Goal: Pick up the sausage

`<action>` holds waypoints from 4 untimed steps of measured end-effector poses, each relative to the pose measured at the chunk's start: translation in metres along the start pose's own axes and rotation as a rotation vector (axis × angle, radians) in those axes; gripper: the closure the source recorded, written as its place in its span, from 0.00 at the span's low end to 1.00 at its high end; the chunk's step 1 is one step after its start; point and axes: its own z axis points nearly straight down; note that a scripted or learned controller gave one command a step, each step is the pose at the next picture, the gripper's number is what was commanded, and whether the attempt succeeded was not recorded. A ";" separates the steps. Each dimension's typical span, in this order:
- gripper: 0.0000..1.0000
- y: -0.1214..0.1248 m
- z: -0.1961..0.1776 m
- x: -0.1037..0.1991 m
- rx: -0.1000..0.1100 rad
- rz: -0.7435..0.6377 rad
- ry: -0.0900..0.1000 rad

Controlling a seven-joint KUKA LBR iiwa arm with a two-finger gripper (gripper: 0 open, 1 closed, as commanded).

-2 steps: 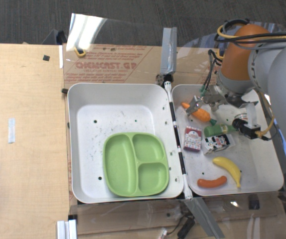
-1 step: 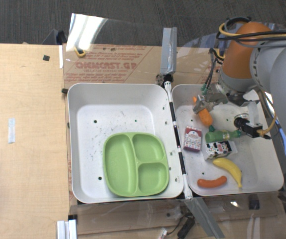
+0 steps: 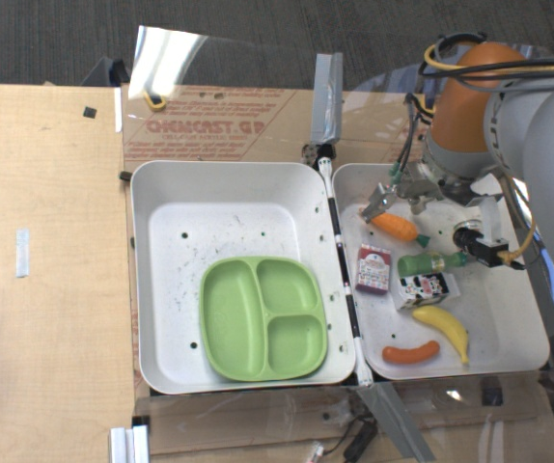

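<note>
Sausage [image 3: 411, 353] lies untouched near the front edge of the right bin [image 3: 523, 355], just beside the banana [image 3: 446, 327]. Gripper [image 3: 385, 204] hangs over that bin's back-left corner by the carrot [image 3: 395, 226], well apart from it; whether it is released or clenched I cannot tell. Reach and grasp are both left to do.

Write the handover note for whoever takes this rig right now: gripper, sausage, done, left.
Gripper: at the back of the right bin, just above the carrot; nothing visible between its fingers.
Sausage: lying at the right bin's front edge, beside the banana, well away from the gripper.
Done: nothing yet; sausage not picked.
Left: move to the front of the bin, grasp the sausage, lift it.
</note>
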 end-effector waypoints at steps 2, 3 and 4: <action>1.00 -0.022 0.000 0.002 -0.002 -0.044 -0.001; 0.00 -0.022 0.000 0.002 -0.002 -0.044 -0.002; 1.00 -0.022 -0.008 0.001 -0.001 -0.043 -0.002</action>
